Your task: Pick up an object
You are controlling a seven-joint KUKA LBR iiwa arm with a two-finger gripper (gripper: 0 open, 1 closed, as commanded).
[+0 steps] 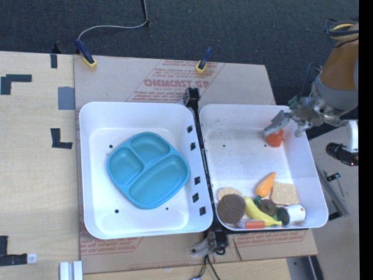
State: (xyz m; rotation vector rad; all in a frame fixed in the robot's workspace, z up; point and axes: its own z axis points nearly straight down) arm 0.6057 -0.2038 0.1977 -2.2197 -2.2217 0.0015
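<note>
Gripper (287,123) is sitting at the right bin's (233,156) far right edge with fingers spread wide, straddling nothing, just above the small red-orange toy (274,137) resting on the bin floor, likely lining up for a pick.

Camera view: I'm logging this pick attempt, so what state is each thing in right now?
Gripper: above the right bin's upper right, just over the red-orange object.
Red-orange object: on the bin floor, apart from the pile.
Blue divided plate: flat in the left bin, compartments bare.
Carrot: lying tilted in the pile.
Banana: lying by the front wall.
</note>
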